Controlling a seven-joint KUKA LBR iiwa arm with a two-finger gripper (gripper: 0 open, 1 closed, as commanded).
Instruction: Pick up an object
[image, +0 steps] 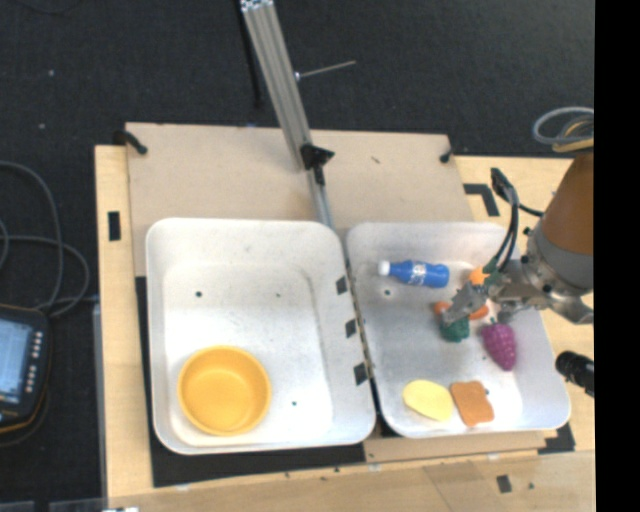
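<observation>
In the right bin (530, 400) my gripper (464, 301) hangs low over a small green object (456, 329) with orange parts beside it (481, 312). The gripper covers part of that object. A blue bottle with a white cap (415, 272) lies on its side just up and left of the gripper. A purple grape-like piece (500, 344) lies to the lower right of it. Near the bin's front edge a flat yellow piece (428, 400) rests next to an orange block (472, 403).
A yellow bowl (224, 389) stands in the front left corner of the left bin (250, 260). A slanted metal rail (285, 90) runs from the top of the view down to the gap between the bins. My arm (565, 230) crosses the right bin's far right side.
</observation>
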